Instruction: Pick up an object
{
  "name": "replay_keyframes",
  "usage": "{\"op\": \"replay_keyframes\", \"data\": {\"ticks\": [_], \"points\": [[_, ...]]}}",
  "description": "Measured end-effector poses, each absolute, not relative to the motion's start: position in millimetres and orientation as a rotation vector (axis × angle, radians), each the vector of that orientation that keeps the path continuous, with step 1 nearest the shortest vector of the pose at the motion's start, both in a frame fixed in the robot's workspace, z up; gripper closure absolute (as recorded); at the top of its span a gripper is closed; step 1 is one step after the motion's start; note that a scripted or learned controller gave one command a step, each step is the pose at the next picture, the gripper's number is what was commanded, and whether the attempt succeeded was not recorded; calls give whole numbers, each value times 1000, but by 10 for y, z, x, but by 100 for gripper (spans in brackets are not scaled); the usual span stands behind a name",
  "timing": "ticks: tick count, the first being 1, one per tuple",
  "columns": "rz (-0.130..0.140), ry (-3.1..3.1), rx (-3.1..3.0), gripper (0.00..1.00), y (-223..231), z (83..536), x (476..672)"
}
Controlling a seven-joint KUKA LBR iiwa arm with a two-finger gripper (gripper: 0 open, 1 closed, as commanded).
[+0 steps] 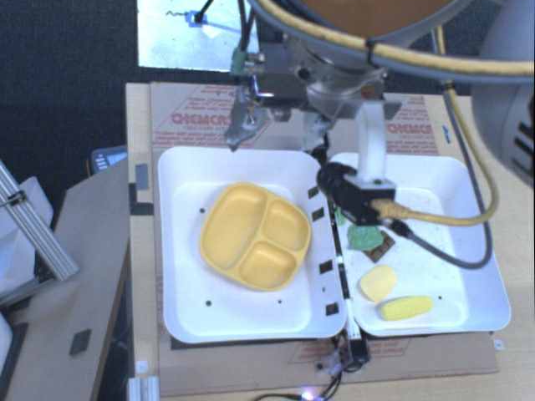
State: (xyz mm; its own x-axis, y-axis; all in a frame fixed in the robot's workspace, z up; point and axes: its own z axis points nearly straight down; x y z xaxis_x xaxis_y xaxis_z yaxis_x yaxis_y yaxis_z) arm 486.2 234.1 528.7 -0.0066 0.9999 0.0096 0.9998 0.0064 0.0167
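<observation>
A yellow divided plate [255, 235] lies flat in the left bin [180, 224]. In the right bin [468, 224] lie a green leafy piece [364, 237] on a small brown piece [382, 248], a pale yellow round piece [378, 282] and a yellow corn-like piece [406, 308]. My gripper [280, 132] hangs high over the far edge of the left bin, beyond the plate. It is open, its fingers [245, 125] spread wide with nothing between them.
The two bins meet at a central ridge with black clips [330, 266]. They rest on a printed cardboard sheet [192, 119]. A yellow cable [443, 217] loops over the right bin. A metal rail [33, 232] stands at the left.
</observation>
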Motion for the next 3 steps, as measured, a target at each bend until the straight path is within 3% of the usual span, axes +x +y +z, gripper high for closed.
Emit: {"op": "replay_keyframes", "data": {"ticks": [1,2,3], "points": [[-22,2226,2224,0,2337,2727,4847],[4,2223,2220,100,2343,2926,4873],[28,2222,2212,100,2343,4354,4948]]}}
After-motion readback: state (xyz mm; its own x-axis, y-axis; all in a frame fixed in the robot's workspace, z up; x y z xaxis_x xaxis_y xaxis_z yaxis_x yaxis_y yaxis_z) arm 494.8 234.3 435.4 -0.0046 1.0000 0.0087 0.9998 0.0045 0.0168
